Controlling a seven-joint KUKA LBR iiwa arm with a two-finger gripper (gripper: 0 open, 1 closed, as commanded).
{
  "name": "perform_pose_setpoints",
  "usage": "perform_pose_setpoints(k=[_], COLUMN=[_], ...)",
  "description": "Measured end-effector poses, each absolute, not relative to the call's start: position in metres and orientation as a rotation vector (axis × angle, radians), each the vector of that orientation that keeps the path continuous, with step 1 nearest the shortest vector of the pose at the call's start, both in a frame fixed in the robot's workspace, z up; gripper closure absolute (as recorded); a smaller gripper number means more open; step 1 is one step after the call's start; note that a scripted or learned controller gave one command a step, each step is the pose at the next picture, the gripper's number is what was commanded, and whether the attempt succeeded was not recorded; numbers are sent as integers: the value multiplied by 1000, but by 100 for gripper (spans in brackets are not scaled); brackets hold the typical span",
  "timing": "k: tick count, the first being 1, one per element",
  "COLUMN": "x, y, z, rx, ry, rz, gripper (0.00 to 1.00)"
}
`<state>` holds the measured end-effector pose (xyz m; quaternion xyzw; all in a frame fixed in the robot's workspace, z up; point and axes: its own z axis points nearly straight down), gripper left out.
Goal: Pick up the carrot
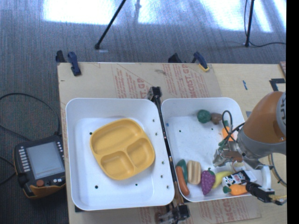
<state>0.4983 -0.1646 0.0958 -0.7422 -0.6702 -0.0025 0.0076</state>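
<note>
Low in the right bin (174, 107), the carrot (181, 180) lies along the left wall, beside a green vegetable (perhaps a cucumber) (183, 168). Well apart, the pincer (225, 156) hovers; its grip state I cannot tell.

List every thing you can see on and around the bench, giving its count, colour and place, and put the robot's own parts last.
Bins: two, white, side by side on the bench.
Divided plate: one, yellow, left bin.
Carrot: one, orange, right bin, front-left corner.
Toy foods: several, mixed colours, front of the right bin.
Green toy: one, right bin, back.
Clamps: several, blue, bench's back edge.
Teach pendant: one, dark and orange, floor to the left.
Arm: one, grey and orange, from the right.
End effector: one, over the right bin.
</note>
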Motion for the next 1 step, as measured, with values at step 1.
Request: perform_pose_setpoints(k=[1], x=[519], y=[-148], z=[213], rx=[-2625], ry=[-1723], rz=[0], gripper=[100])
